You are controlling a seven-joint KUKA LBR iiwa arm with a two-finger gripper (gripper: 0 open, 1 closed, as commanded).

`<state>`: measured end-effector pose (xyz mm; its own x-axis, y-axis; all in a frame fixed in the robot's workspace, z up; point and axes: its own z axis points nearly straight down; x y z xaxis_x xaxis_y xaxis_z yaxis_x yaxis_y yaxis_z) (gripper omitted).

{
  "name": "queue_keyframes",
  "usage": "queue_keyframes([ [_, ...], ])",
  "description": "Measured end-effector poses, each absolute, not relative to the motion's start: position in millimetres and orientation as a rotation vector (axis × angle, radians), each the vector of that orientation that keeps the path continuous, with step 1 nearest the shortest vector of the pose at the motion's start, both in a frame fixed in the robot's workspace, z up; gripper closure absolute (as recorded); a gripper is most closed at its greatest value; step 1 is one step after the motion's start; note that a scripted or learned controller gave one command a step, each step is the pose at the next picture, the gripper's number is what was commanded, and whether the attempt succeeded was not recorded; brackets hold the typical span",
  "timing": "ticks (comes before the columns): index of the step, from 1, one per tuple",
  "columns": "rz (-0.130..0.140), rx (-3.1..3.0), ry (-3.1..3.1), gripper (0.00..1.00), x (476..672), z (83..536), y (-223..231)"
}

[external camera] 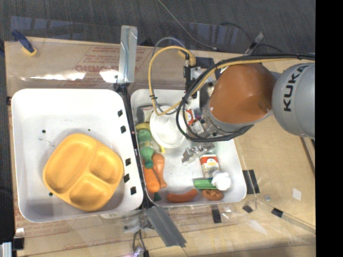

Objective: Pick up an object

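The right bin (pixel 236 167) holds several small items. A white bowl (pixel 166 128) lies near its left wall, with a green vegetable (pixel 144 142) and two carrots (pixel 153 176) below it. Along the front edge are a red sausage (pixel 182 197) and a brown piece (pixel 213 194). A small labelled bottle (pixel 209 166) lies beside a green stick with a white cap (pixel 221 182). My gripper (pixel 194 153) hangs low under the orange wrist band (pixel 241 95), over the bin's middle, just left of the bottle. I see nothing held in it.
A yellow divided plate (pixel 83 170) lies in the left bin (pixel 32 116). Yellow and black cables (pixel 161 63) loop over the right bin's back edge. A grey bracket (pixel 127 55) stands at the divider between the bins.
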<state>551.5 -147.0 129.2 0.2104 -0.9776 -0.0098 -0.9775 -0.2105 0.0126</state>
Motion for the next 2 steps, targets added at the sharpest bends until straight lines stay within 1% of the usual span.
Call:
queue_keyframes([
  [1, -0.009, 2.589, -1.781, 1.0, 558.3, 134, -187],
  [2, -0.01, 2.67, -1.66, 1.0, 616.1, 139, -134],
])
